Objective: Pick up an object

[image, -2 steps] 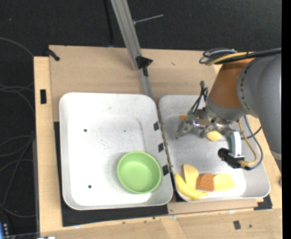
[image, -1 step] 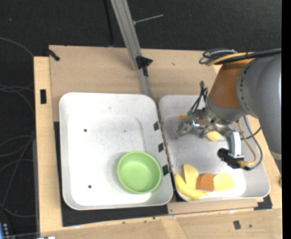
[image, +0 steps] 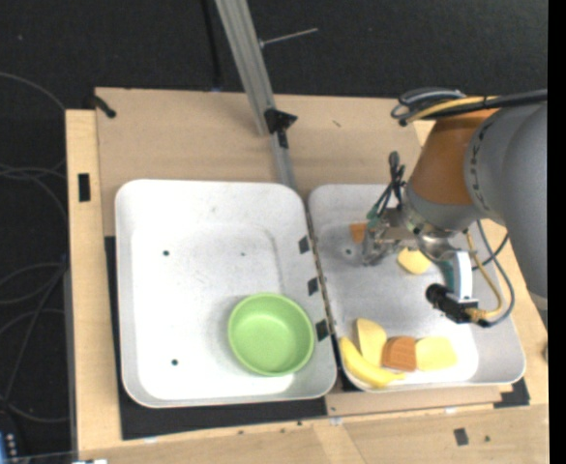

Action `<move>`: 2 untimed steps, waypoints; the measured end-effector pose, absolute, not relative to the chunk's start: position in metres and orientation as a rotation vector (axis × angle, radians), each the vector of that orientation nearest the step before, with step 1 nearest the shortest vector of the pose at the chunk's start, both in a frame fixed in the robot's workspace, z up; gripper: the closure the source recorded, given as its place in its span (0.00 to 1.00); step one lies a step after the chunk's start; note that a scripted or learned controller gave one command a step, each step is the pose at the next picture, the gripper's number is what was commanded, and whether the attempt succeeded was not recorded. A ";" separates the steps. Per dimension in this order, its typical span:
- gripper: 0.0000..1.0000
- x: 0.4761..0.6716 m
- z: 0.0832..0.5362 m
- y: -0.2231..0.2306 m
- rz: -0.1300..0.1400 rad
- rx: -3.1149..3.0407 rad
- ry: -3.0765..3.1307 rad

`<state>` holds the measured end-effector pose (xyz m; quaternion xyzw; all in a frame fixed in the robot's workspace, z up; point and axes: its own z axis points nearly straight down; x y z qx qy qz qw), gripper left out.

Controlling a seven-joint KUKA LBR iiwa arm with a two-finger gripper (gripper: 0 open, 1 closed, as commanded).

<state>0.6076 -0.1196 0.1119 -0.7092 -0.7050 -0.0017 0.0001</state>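
Arm [image: 476,172] over the right bin [image: 345,216], bulky grey body and orange band cut off at the right side of the view. Claw [image: 374,249] low over the bin's upper middle, dark and blurred against the cables; impossible to tell whether released or clenched, and nothing visibly between its tips. Small orange piece [image: 358,230] just left of the claw, partly hidden by it, shape hard to make out. Pale yellow lump [image: 414,261] just right of the claw, half tucked under the wrist. Black and white fitting [image: 457,293] with yellow cabling hanging below the wrist, hiding part of the bin floor.

Cluster at the near edge of the right bin: banana [image: 360,368] curved along the front left corner, yellow wedge [image: 370,335] above it, brown block [image: 399,354] in the middle, yellow block [image: 435,354] to the right, all touching or overlapping, outlines blurred together.

Left bin [image: 195,230] mostly bare white floor, green bowl [image: 271,333] upright near its front right corner, close to the divide between bins. Open floor in the right bin between claw and cluster. Metal pole [image: 249,56] slanting down from the top edge to the back of the bins. Worktop [image: 166,133] bare behind both bins.
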 end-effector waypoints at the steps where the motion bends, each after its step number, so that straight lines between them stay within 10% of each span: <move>1: 1.00 0.606 0.154 -0.115 -0.002 -2.219 -2.224; 2: 1.00 0.605 0.212 -0.108 -0.001 -2.219 -2.226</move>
